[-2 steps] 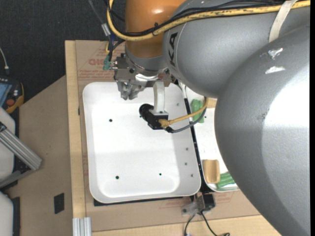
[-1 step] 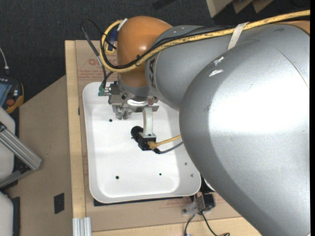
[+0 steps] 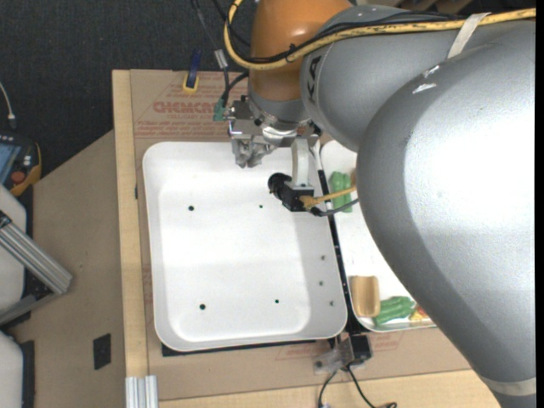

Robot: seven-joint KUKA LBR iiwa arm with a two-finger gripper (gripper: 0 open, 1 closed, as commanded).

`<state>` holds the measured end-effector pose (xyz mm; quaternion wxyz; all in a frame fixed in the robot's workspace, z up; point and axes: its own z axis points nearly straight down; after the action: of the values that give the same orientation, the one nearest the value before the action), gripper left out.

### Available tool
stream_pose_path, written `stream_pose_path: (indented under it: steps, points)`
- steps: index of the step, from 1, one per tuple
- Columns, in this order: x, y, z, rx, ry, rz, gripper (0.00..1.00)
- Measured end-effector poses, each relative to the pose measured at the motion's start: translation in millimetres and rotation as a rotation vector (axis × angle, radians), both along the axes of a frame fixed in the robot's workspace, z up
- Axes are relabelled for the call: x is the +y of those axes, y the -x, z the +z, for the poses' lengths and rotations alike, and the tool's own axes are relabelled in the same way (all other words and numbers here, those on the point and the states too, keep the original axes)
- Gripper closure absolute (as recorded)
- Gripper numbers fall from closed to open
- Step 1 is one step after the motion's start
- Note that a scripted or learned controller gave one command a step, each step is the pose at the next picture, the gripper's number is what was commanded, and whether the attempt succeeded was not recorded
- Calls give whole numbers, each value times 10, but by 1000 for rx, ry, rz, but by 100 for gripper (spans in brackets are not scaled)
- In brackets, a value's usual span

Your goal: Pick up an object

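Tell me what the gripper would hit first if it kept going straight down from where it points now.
The gripper points down over the far edge of the left bin. Straight on, it would likely meet the bin's bare white floor near the rim; nothing lies under it that I can see. Its height is hard to judge.

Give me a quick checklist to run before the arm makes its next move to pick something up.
1. Gripper over a bin: ok, above the left bin's far edge.
2. Object below the gripper: not ok, just bare white floor.
3. Objects available: ok, green object and tan object in the right bin.
4. Finger state: cannot tell.
5. Full view of the right bin: not ok, the arm covers most of it.
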<state>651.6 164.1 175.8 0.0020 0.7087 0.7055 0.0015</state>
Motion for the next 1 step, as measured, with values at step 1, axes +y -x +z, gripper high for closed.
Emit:
stream_pose_path:
  steps: [1]
  points:
    - [638,164,-954,8,-1,9,100]
